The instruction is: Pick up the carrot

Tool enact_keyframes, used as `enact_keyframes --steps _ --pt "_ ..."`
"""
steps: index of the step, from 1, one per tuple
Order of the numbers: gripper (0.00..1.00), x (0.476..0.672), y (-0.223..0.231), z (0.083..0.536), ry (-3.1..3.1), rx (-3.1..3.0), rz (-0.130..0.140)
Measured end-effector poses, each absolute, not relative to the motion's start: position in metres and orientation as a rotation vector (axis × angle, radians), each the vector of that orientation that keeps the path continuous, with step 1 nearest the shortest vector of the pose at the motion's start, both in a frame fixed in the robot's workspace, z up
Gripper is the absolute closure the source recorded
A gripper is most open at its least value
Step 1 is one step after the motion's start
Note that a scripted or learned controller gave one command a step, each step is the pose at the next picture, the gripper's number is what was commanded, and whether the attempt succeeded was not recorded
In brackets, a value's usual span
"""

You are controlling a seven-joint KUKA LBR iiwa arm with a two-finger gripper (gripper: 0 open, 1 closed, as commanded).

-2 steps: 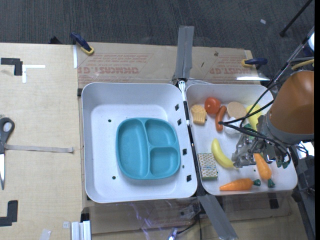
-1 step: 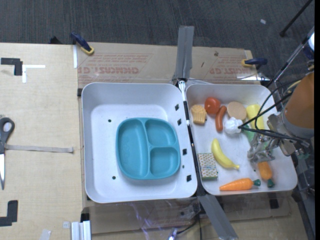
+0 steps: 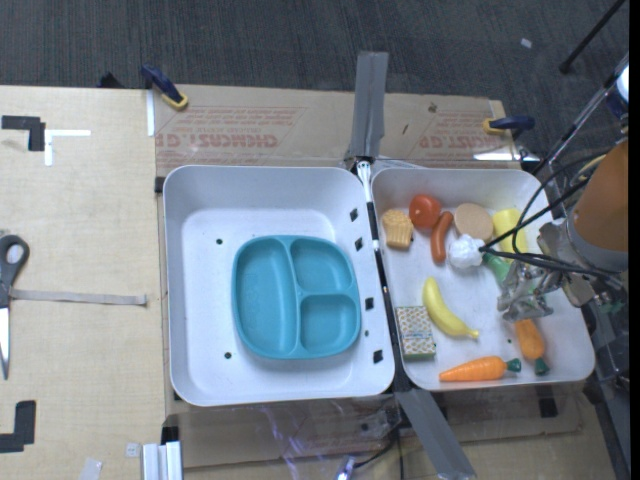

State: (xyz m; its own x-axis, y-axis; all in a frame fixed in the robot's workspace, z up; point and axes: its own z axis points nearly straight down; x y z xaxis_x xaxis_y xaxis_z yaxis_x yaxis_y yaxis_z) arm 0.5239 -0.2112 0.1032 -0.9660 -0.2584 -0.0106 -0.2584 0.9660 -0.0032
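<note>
Carrot [image 3: 477,370] lies flat along the right bin's [image 3: 575,373] near wall, green tip to the right, while the gripper [image 3: 524,302] hangs just above it beside a small orange piece [image 3: 529,339], finger spread impossible to tell.

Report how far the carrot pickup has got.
Done: the gripper has reached into the right bin. In hand: it hovers above a small orange piece, not visibly gripping anything. Left: the carrot lies at the bin's front edge, apart from the gripper, ungrasped and unlifted.
</note>
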Motion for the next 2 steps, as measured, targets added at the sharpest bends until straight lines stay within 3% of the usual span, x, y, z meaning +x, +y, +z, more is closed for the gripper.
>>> enact_keyframes --steps 1,2 --pt "1.00 0.5217 -0.1803 0.1001 3.053 -0.725 0.001" --pt "0.00 0.5216 -0.1804 0.1001 3.053 -0.725 0.001"
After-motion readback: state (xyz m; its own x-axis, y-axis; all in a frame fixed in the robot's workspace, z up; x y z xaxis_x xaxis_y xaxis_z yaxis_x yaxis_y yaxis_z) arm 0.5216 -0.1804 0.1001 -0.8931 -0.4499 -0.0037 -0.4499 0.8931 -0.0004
